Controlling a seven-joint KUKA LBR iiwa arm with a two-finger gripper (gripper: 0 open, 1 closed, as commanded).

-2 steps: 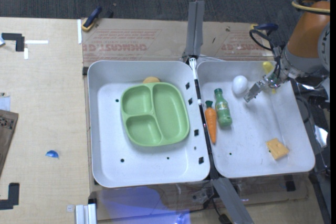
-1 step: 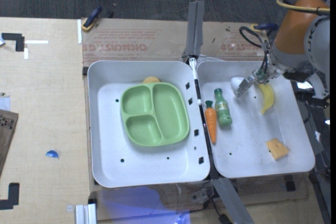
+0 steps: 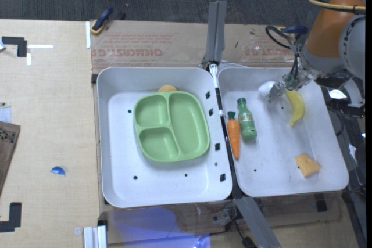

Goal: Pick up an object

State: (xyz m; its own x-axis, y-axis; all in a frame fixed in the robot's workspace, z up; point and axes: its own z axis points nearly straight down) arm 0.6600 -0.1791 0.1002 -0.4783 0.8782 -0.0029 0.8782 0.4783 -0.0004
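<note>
My gripper hangs at the right bin's twelve o'clock; finger spread unclear. Banana lies just at its four o'clock: light, smooth, curved, probably firm. Best pinched across its middle.

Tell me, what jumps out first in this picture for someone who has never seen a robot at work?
Probably the green divided plate, lying in the left bin. Next comes the grey arm with its orange band, reaching in from the right, its gripper low in the right bin beside a banana. A carrot and a green bottle lie by the divider.
</note>
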